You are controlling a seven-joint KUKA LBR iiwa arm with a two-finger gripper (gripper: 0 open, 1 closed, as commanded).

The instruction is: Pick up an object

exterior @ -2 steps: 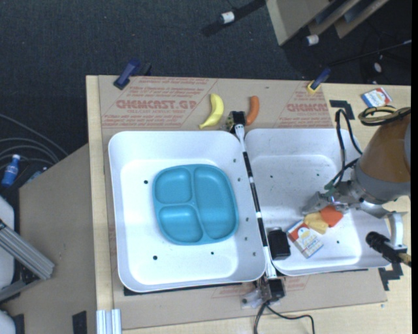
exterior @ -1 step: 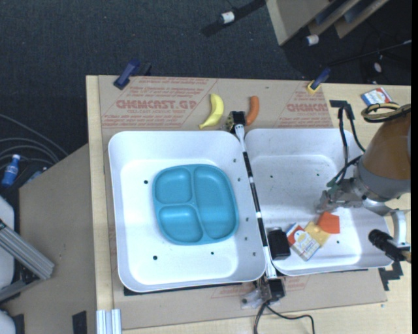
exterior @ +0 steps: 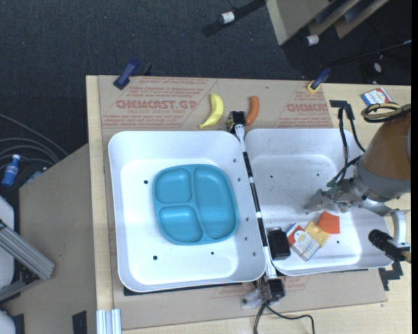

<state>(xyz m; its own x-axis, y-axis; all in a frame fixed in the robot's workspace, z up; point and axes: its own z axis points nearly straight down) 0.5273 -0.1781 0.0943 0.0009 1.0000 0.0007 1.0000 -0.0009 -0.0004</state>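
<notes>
Orange block lies in the right bin, just below the claw, beside a small printed carton and a black object. I cannot tell how wide the claw is open. Farther left, a blue divided plate sits in the left bin.

Dark blue-grey carpet floor around a light wood tabletop covered by a brown cardboard sheet with red print. Blue clamp at the tabletop's far left corner, yellow-blue clamp on the far edge toward the right. Black cables on the floor off the left edge, beside a grey metal rail. Beige furniture beyond the far right corner. Even, flat light.
</notes>
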